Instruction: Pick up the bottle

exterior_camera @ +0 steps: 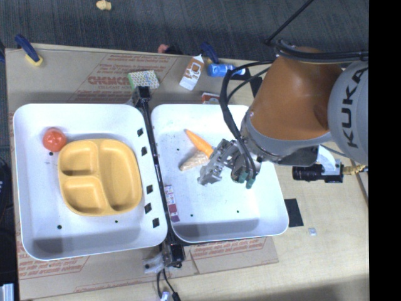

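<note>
My gripper [212, 170] hangs low over the middle of the right bin [207, 224], with the grey and orange arm [294, 99] reaching in from the right. Just to its left lies a pale beige piece [193, 162], and an orange carrot-shaped item [199, 142] lies above that. The gripper's tip sits close beside the beige piece; contact is unclear. No object can be made out in its grasp. The arm and wrist hide the right part of this bin's floor.
The left bin [25, 168] holds a yellow compartment tray [99, 174] and a red ball-like item [54, 138]. Behind the bins on the cardboard lie a small carton [192, 73], a blue object [217, 69] and a green patterned block [143, 78].
</note>
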